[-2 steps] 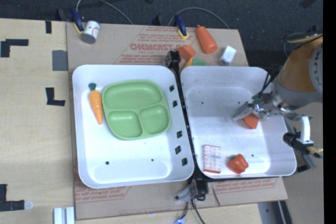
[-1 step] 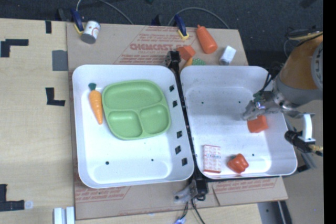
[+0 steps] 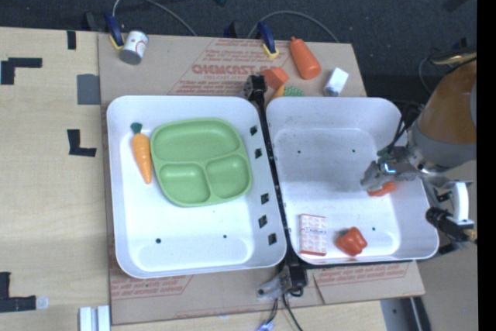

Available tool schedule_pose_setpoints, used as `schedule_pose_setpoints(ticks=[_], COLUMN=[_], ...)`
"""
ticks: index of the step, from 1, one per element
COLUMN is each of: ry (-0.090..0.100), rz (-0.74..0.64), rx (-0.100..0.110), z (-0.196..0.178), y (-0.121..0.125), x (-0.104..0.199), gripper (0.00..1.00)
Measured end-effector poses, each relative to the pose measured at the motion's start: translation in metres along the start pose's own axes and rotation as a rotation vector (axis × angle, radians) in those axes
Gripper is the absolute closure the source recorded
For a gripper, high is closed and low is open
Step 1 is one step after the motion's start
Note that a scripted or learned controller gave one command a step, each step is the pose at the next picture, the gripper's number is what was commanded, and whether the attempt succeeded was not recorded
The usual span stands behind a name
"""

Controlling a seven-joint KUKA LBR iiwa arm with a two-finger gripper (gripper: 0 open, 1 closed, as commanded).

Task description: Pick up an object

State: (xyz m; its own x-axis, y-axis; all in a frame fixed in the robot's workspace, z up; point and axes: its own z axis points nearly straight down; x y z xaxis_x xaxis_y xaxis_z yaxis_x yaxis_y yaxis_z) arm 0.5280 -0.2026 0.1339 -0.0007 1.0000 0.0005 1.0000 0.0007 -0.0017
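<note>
My gripper [image 3: 379, 176] hangs low over the right side of the right bin [image 3: 325, 120], below the grey arm with its orange band. A small red-orange piece [image 3: 381, 190] shows right under the gripper, touching or nearly touching it; whether it is gripped is hidden. A red toy [image 3: 351, 241] and a flat pink-and-white box [image 3: 312, 234] lie near the right bin's front edge, to the gripper's lower left. In the left bin [image 3: 124, 190] an orange carrot [image 3: 141, 155] lies beside a green divided plate [image 3: 203, 160].
On the cardboard behind the bins lie an orange bottle [image 3: 304, 58], a white cube [image 3: 336, 80], an orange block [image 3: 277, 78] and a small can [image 3: 134, 46]. Black clips join the bins along their shared wall [image 3: 266, 167]. Cables run across the dark floor at the back.
</note>
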Motion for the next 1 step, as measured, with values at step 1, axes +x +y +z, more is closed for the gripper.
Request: schedule_pose_setpoints(ticks=[1], ry=[0.0], rz=[-0.001], rx=[-0.001], z=[0.0283], y=[0.0776], x=[-0.0205], gripper=[1.0])
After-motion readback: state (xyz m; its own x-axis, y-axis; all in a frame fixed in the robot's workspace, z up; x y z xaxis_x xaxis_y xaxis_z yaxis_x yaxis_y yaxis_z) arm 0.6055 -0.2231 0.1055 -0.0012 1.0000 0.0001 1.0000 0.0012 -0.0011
